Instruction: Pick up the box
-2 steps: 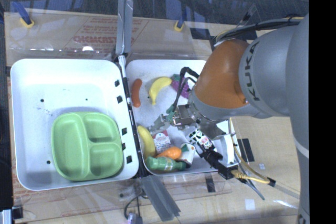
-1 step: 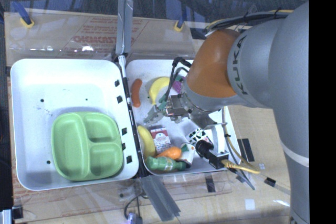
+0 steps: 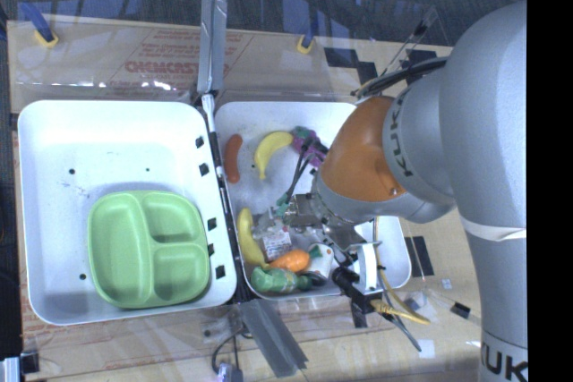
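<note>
The arm (image 3: 421,148) hangs low over the right bin (image 3: 345,114), the gripper (image 3: 300,215) buried among the clutter; its grip, I cannot tell. The box (image 3: 273,241) lies just beside it, between a banana (image 3: 246,237) and a carrot (image 3: 291,261).

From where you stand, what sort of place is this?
Probably a robotics lab test bench: a KUKA arm reaches over two white bins, one holding toy food like a banana, the other a green divided plate.
</note>
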`<state>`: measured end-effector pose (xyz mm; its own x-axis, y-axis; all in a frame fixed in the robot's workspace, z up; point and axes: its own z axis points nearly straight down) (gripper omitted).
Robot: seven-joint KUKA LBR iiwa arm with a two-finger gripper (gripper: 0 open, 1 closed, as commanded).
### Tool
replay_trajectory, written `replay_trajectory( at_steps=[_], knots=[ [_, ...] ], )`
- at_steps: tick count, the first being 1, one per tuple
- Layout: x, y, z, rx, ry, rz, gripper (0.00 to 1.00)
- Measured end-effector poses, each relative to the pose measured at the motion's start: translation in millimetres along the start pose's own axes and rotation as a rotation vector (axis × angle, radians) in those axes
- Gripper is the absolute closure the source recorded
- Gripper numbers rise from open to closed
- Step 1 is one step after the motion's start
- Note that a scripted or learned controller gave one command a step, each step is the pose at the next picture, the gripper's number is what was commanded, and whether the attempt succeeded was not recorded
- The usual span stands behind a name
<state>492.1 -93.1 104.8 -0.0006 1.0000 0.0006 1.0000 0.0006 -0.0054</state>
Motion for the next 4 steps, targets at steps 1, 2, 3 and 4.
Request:
replay_trajectory(
  at_steps=[1, 2, 3, 4],
  knots=[
    [0.5, -0.2, -9.1, 0.002, 0.0, -0.005, 1.0],
    [0.6, -0.1, -9.2, 0.002, 0.0, -0.006, 0.0],
    [-6.0, 22.4, 9.0, -0.008, 0.003, 0.12, 0.0],
    [-16.5, 30.2, -1.6, -0.001, 0.0, 0.3, 0.0]
  ],
)
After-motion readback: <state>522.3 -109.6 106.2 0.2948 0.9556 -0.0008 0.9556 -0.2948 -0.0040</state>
